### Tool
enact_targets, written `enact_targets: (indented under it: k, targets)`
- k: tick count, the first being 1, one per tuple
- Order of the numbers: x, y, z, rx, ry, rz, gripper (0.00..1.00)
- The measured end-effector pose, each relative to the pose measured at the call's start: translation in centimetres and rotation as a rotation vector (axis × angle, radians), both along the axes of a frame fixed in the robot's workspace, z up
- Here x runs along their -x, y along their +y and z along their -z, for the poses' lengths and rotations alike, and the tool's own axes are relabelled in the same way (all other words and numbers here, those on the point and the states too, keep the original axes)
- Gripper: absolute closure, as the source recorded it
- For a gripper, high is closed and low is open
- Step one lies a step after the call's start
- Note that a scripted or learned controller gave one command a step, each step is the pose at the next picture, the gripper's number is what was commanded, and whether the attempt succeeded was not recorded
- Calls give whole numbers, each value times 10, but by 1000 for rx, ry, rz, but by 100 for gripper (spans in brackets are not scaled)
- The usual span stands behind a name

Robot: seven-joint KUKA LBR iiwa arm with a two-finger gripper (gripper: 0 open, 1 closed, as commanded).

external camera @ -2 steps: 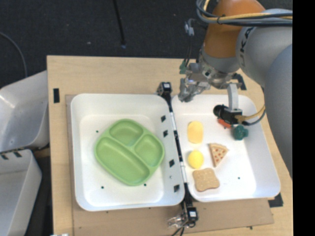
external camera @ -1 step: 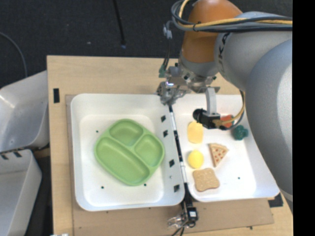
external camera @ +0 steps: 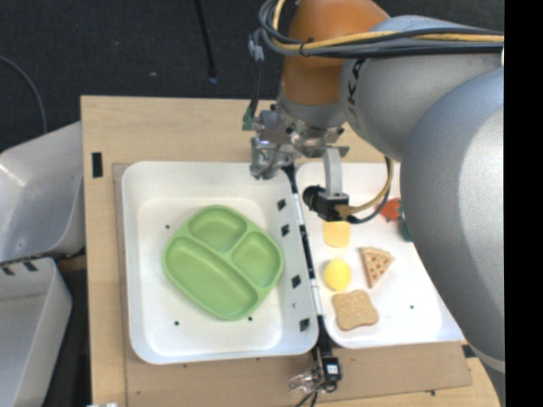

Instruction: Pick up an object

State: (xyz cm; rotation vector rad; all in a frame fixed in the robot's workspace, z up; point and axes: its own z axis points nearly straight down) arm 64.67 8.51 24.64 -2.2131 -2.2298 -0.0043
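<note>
Pickable items, right bin (external camera: pixel 420 312):
- Yellow block (external camera: pixel 337 234) lies toward the far end, just beside the wall shared with the other bin.
- Yellow round piece (external camera: pixel 338 273) lies next toward the camera, near the block but apart from it.
- Pizza slice (external camera: pixel 376 265) lies to the right of the round piece, with its narrow tip pointing toward the near edge.
- Toast slice (external camera: pixel 354 309) lies flat, nearest the camera, just beside the round piece. Contact between the two cannot be judged.
- Red-orange item (external camera: pixel 389 209) sits at the far right of this bin and is partly hidden by the arm. Its shape is unclear; possibly another toy food piece.

All five rest on the bin floor.

Left bin (external camera: pixel 136 312): a green divided plate (external camera: pixel 222 261) with three compartments lies flat near the middle, turned at an angle to the bin walls.

Gripper (external camera: pixel 265 166): it hangs over the far end of the wall where the two bins meet, on the left bin's side. It is well apart from the plate. It is nearer the yellow block but clear of it. Whether it is released or clenched cannot be told, as the tip is small and lost among dark hardware.

Arm (external camera: pixel 441 142): grey, with its orange band (external camera: pixel 327 24) above the wrist. It reaches in from the right and covers the right side of the right bin.

Bench (external camera: pixel 102 134): pale wood, carrying both bins side by side with their walls touching.
</note>
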Motion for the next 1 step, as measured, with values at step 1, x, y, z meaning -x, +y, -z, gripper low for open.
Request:
enact_targets:
  k: [1]
  targets:
    - [0,-4,1,2,1,5,0]
